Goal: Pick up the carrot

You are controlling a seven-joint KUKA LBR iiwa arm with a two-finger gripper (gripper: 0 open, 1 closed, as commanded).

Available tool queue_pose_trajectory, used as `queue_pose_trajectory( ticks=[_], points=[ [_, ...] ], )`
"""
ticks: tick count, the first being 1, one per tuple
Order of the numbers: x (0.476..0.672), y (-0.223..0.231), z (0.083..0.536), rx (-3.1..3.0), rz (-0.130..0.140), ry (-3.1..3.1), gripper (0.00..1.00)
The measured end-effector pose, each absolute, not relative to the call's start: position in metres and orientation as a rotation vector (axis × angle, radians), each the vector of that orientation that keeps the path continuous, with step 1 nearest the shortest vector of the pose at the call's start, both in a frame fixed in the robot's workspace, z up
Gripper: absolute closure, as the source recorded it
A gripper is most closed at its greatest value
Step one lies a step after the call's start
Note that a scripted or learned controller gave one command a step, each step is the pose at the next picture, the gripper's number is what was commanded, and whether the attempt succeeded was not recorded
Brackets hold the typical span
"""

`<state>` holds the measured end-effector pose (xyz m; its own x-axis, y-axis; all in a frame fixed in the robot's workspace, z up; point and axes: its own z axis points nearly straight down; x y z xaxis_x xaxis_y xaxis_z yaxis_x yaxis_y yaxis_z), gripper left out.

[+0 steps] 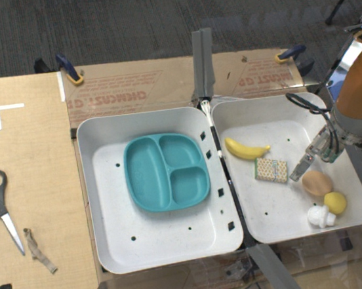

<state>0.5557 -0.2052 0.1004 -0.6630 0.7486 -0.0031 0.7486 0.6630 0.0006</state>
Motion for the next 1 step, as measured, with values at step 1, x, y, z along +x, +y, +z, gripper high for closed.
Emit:
queue_pose_trajectory(
  ticks=[1],
  points=[
    [0.5289,-0.185,0.0909,1.517,-0.001,2.753,0.0]
  ],
)
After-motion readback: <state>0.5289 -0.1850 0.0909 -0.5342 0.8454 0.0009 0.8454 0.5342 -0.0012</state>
